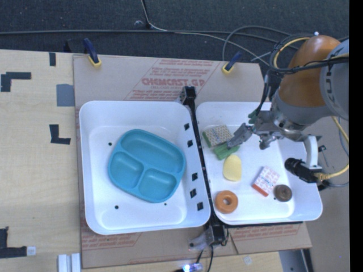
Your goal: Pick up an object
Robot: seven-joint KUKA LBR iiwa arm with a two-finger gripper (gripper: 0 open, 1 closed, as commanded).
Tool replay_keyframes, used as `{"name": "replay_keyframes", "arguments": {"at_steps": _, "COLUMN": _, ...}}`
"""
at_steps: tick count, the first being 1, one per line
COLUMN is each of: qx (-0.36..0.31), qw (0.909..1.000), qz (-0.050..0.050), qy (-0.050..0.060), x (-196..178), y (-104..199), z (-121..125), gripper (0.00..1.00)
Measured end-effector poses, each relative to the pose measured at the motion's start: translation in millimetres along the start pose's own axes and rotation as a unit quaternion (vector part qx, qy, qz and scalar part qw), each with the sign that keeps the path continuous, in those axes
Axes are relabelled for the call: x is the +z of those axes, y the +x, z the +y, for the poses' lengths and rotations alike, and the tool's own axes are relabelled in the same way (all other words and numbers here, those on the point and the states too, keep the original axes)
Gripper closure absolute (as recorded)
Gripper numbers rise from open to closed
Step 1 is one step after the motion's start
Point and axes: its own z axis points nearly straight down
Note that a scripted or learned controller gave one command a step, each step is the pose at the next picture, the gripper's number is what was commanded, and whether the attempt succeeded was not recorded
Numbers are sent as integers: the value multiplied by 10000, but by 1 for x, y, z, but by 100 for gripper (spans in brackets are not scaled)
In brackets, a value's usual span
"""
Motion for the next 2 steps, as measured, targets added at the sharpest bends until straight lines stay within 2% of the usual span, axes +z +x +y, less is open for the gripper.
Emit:
{"name": "replay_keyframes", "arguments": {"at_steps": 1, "qx": -13, "qw": 10000, "qz": -6, "qy": -45, "x": -5, "y": 0, "z": 2, "gripper": 0}}
{"name": "replay_keyframes", "arguments": {"at_steps": 2, "qx": -3, "qw": 10000, "qz": -7, "qy": -17, "x": 54, "y": -8, "z": -4, "gripper": 0}}
